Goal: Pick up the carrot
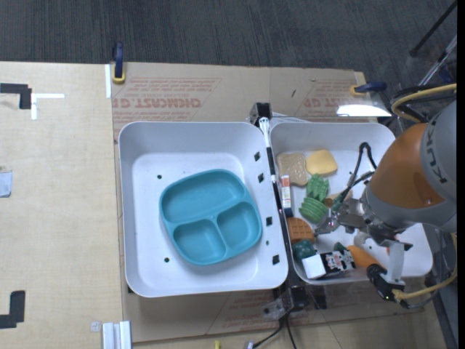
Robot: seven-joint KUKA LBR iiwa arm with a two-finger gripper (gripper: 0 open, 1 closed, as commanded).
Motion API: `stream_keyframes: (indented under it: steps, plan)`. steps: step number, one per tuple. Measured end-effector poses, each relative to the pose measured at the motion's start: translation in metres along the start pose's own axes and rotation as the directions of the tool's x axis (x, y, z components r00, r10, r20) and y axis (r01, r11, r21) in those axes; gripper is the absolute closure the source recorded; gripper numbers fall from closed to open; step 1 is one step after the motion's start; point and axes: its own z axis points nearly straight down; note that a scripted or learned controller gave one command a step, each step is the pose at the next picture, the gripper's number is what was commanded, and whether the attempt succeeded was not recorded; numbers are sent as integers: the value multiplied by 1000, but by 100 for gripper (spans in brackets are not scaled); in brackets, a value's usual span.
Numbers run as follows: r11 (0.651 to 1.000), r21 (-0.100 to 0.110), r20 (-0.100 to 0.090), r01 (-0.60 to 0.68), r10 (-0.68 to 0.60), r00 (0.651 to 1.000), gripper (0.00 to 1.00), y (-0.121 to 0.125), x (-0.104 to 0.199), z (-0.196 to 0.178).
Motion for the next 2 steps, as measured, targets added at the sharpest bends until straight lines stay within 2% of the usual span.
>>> stream_keyframes:
  steps: [1,2]
  plan:
    - [962,-7,0,-274,274,962,0,-2,13,-1]
    - [962,-4,-1,-274,274,962,100,-1,13,-9]
